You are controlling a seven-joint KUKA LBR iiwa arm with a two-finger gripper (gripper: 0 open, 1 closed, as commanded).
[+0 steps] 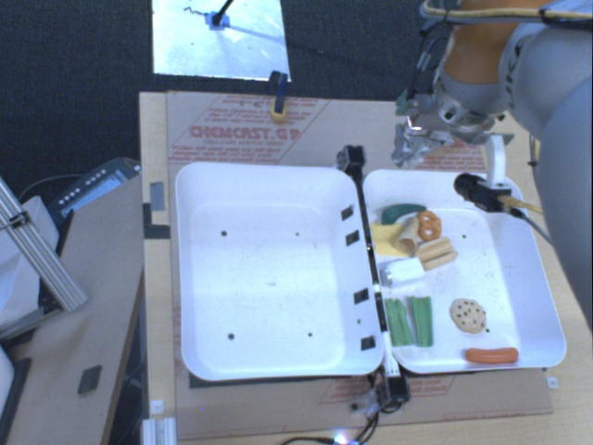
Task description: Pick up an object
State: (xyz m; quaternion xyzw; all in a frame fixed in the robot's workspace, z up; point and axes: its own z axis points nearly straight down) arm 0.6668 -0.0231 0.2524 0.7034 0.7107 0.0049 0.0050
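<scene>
1. Table [157,248] of pale wood is seen from above at a slant, carrying two shallow white bins side by side so that objects can be moved between them.
2. Left bin [269,267] is shown with a bare white floor.
3. Right bin [537,295] is where the small play-food pieces are gathered: a pretzel [428,225], a white block [404,271], green sticks [410,321], a cookie [468,315] and a sausage [491,355].
4. Pincer [410,148] is held above the right bin's far rim, apart from every object; nothing is gripped, and whether it is wide or narrow cannot be told.
5. Grey arm [547,72] with an orange band is angled in from the right, judged poised to descend.
</scene>
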